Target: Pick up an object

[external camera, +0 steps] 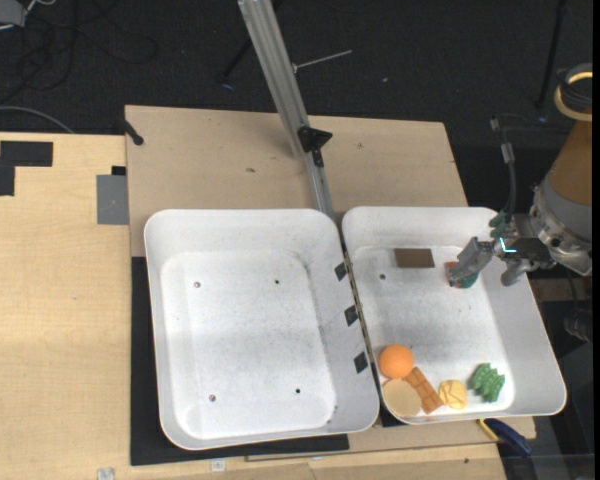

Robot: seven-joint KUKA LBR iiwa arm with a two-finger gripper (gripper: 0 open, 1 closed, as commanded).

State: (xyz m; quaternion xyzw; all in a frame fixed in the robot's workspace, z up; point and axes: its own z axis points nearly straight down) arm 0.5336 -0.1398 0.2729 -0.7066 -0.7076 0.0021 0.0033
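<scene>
My gripper (pixel 488 266) hangs over the right bin (pixel 525 338) near its far right corner. It is open, with its two dark fingers (pixel 468 262) spread apart and nothing seen between them. A small teal and reddish patch shows at the tip of the left finger; I cannot tell what it is. A flat brown block (pixel 413 258) lies just left of the gripper. At the bin's near end sit an orange ball (pixel 397 360), a tan and orange piece (pixel 413 396), a yellow piece (pixel 452 395) and a green piece (pixel 487 381).
The left bin (pixel 242 328) lies beside the right one, with black clips (pixel 351 314) along the shared rim. A slanted metal rail (pixel 280 78) rises behind the bins. The arm's orange band (pixel 572 168) stands at the right edge.
</scene>
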